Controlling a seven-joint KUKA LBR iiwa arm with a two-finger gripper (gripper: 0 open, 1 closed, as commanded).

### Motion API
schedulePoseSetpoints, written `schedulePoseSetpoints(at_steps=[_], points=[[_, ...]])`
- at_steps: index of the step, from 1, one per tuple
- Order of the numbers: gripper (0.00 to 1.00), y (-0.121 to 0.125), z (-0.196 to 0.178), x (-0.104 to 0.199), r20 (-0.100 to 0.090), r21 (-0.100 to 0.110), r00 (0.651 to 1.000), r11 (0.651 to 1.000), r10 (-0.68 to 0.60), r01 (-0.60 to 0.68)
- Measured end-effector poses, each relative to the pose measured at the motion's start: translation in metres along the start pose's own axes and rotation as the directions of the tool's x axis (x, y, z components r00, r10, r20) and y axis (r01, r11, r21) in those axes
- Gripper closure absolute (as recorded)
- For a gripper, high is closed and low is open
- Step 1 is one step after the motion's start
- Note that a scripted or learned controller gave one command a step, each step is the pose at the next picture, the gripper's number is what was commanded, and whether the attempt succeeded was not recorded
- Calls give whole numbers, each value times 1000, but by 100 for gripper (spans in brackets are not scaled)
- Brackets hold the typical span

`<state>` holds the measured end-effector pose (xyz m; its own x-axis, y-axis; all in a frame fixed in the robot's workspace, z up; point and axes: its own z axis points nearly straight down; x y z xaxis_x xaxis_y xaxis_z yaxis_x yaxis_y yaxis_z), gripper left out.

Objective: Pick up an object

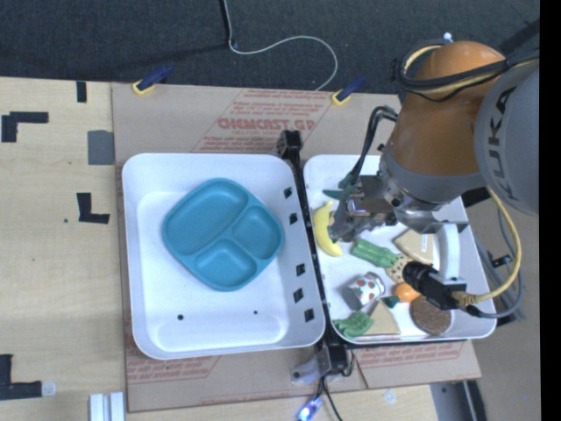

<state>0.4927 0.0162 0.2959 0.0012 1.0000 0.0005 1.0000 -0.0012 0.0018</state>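
Two-finger gripper (344,224) is positioned low in the right white bin (473,327), beside the yellow plastic banana (327,231). Finger state cannot be told. Nothing seen lifted; pick not done.

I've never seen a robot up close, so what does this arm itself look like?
A thick rounded grey arm with part of dark KUKA lettering, a glossy orange band above the wrist, and a metal gripper at its end. Black and yellow cables loop around it.
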Motion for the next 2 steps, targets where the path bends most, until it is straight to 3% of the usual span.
schedulePoseSetpoints(at_steps=[1, 2], points=[[100, -10, 27, 66, 0, 7, 1000, 1000, -8, 8], [100, -7, -89, 111, -4, -9, 1000, 1000, -10, 9]])
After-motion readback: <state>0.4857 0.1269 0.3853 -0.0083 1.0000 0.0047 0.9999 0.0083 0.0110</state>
